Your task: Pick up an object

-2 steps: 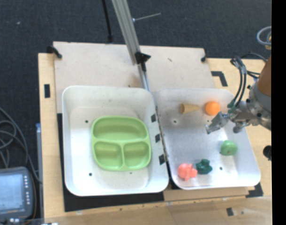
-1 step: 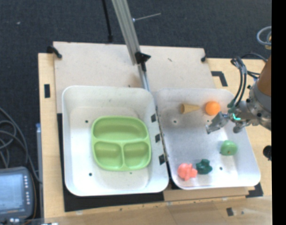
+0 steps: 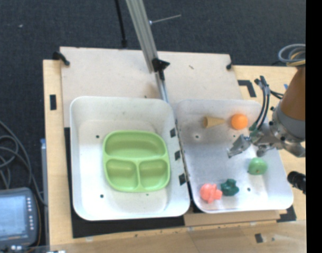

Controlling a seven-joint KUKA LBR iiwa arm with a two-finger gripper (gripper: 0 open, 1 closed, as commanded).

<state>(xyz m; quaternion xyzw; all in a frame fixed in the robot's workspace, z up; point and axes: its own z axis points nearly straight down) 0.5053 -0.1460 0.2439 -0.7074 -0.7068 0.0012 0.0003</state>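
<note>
The right bin (image 3: 203, 141) holds several small objects. An orange ball (image 3: 238, 121) and a tan cone (image 3: 214, 122) lie near its far side. A light green lump (image 3: 257, 166) sits near its right wall. A dark green toy (image 3: 229, 187) and a pink toy (image 3: 209, 192) rest side by side at the near edge. My gripper (image 3: 251, 145) hangs over the right part of this bin, between the orange ball and the light green lump. It is open, with nothing between its fingers (image 3: 236, 147).
The left bin (image 3: 87, 141) holds a light green divided plate (image 3: 135, 159). A slanted metal post (image 3: 145, 30) rises from the bench behind the seam between the bins. Cables (image 3: 264, 104) hang by the arm's wrist.
</note>
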